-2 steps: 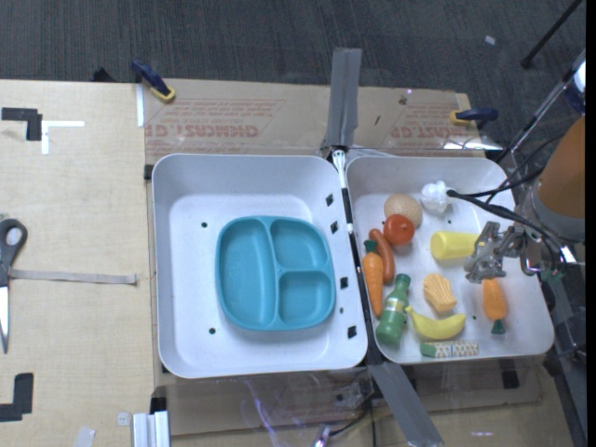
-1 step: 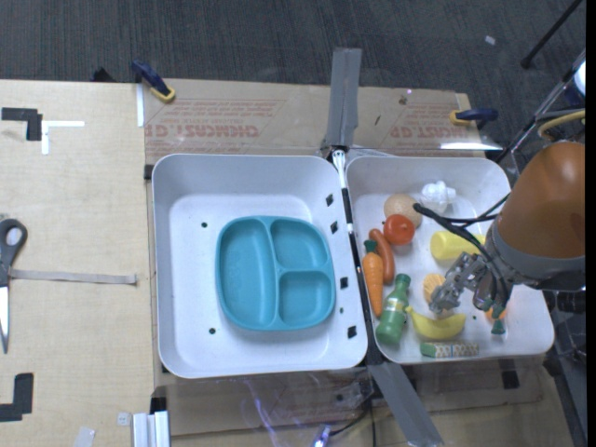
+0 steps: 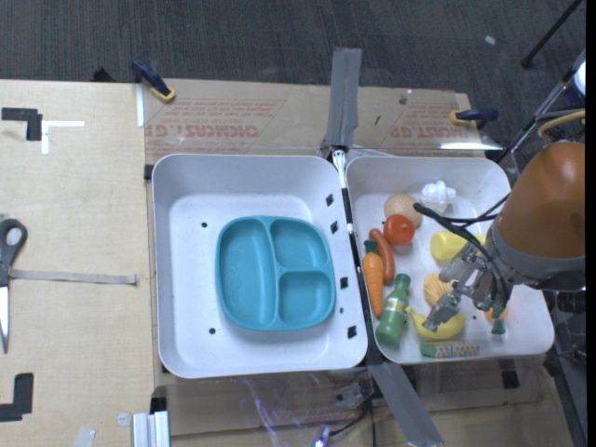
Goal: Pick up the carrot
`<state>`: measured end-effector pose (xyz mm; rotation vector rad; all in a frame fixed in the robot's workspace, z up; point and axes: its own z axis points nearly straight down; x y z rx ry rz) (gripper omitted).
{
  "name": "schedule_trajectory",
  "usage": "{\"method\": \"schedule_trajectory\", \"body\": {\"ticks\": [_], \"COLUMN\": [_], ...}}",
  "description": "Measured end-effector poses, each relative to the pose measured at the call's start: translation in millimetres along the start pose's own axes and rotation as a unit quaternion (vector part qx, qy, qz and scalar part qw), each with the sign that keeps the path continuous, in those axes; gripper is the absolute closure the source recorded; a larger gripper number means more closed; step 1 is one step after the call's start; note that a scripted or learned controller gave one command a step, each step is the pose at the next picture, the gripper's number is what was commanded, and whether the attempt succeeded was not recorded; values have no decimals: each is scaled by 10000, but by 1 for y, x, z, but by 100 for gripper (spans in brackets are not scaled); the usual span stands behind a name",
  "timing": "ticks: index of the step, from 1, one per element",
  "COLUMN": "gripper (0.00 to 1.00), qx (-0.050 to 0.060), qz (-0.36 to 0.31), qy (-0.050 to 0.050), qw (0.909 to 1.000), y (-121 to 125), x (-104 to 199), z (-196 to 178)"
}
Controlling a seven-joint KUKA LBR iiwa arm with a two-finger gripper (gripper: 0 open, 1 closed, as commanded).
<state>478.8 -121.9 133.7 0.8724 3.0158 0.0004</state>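
The carrot (image 3: 372,278) is orange and lies lengthwise near the left wall of the right bin (image 3: 521,341), just left of a green bottle (image 3: 393,307). My gripper (image 3: 463,292) hangs over the middle of the same bin, to the right of the carrot and well apart from it. It sits above an orange slice (image 3: 434,289) and a yellow banana (image 3: 438,325). The wrist hides what lies directly under it.
Around the carrot lie a reddish sausage (image 3: 382,247), a tomato (image 3: 399,229), a pale egg-like item (image 3: 400,207), a white crumpled item (image 3: 438,194) and a lemon (image 3: 447,246). The left bin (image 3: 177,250) holds a blue divided plate (image 3: 277,273). Scissors (image 3: 7,250) lie at far left.
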Motion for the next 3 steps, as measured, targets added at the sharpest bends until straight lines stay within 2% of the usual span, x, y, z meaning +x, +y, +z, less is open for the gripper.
{"method": "schedule_trajectory", "body": {"ticks": [1, 2, 3], "gripper": [0, 0, 0], "qx": [9, 4, -35], "qz": [1307, 1128, 2444], "qy": [1, -2, -21], "qw": [9914, 9936, 9697], "y": [53, -22, -59], "x": [-74, -64, -65], "z": [42, 13, 36]}}
